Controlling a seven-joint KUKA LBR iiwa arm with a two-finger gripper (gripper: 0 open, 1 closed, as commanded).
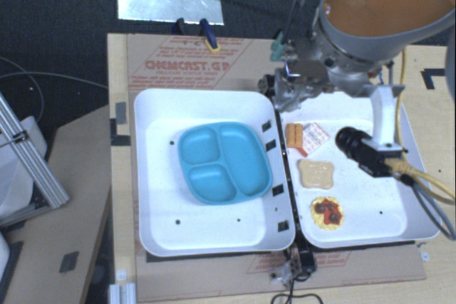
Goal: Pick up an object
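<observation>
1. Toward the far left corner of the right bin [410, 221] hangs the gripper [291, 92], close over the divider between the two bins; whether it is open, or has anything in it, I cannot tell.
2. Nearest to it is the hot dog [292, 137], just nearer the camera along the bin's left edge, long axis running far to near.
3. Beside the hot dog lies a red-and-white packet [314, 136]; the toast slice [315, 173] and small pizza [327, 212] sit further toward the near edge.
4. The blue divided plate [224, 161] lies mid-floor in the left bin [153, 224].
</observation>
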